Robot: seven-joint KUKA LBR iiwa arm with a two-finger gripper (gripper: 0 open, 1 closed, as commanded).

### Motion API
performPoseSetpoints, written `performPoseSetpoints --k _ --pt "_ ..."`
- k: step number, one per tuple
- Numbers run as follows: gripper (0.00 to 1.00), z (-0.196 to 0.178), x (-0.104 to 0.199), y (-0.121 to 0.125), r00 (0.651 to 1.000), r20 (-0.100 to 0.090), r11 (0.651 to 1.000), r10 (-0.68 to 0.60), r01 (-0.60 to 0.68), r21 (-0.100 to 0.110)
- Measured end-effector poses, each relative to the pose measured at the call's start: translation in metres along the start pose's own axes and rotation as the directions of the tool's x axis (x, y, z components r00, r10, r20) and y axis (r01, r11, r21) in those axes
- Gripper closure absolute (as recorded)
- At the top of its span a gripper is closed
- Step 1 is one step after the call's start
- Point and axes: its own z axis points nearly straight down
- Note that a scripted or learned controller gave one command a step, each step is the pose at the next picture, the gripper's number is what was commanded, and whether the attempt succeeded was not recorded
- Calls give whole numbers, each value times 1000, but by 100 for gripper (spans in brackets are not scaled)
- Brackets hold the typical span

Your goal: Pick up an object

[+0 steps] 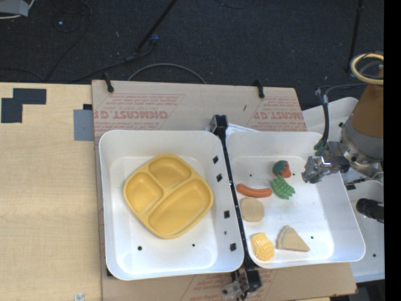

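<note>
Bench (50, 187) of pale wood-grain board, flat and matt, under a printed cardboard sheet (188, 108). Two shallow white bins on that sheet, side by side, smooth moulded plastic with rounded corners: left bin (119, 256) and right bin (341, 231), touching along a black centre strip.

Yellow tray (168, 195) in the left bin: rigid glossy plastic, three compartments, rounded outline, lying flat and slightly turned. Probably too wide for a two-finger grasp except at the rim.

Toy food in the right bin, all apparently light, hollow plastic, likely stiff and somewhat slippery:
- Tan wedge (292, 239), triangular, near the front wall. Sloped faces; best taken across the two flat sides.
- Yellow corn cob (262, 246), ridged, just beside the wedge. Ridges should aid grip; take across the short axis.
- Beige disc (252, 210), low and round; poor finger purchase, judged hardest.
- Orange sausage (254, 191), thin cylinder, lying crosswise; take at mid-length, across the width.
- Green leafy piece (283, 187), knobbly, just beside the sausage end.
- Red and green piece (281, 168), small and rounded; may roll.

Gripper (315, 169) at the right bin's far right side, near the red and green piece, not touching any item. Claw state: cannot tell; nothing seen held.
</note>
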Motion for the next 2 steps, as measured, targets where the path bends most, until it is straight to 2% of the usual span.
performPoseSetpoints --k 2 --pt "100 16 117 -12 1000 -2 1000 -2 2 7"
